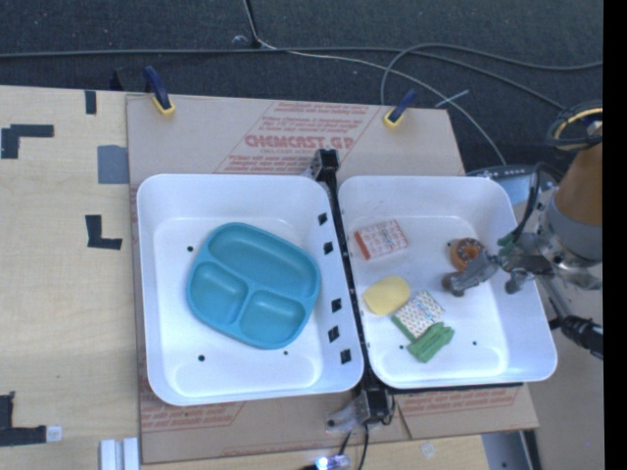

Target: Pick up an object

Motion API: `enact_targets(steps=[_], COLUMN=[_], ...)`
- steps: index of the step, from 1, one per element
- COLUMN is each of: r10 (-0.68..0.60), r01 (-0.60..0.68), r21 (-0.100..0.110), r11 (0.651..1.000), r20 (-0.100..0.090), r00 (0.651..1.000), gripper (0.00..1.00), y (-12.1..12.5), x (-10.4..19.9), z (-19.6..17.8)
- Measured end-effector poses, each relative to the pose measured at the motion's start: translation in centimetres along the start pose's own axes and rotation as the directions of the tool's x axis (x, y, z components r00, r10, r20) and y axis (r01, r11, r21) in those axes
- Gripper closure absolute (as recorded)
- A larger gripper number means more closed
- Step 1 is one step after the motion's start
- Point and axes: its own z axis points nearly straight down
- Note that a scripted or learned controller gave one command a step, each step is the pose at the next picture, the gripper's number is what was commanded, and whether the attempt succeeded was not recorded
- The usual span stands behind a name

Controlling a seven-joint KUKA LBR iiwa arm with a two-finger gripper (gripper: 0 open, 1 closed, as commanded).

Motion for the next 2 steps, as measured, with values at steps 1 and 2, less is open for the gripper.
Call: enact_targets(steps=[1, 2], r10=[-0.003, -0.003], r01=[0.003, 0.003], r21=[-0.011, -0.005], r11=[1.000, 1.000], r20=[0.003, 0.001], r00=[1.000, 1.000], gripper=[0.00, 0.00], y=[0.3, 0.4], x=[0.0, -0.1], z=[-0.5, 5.9])
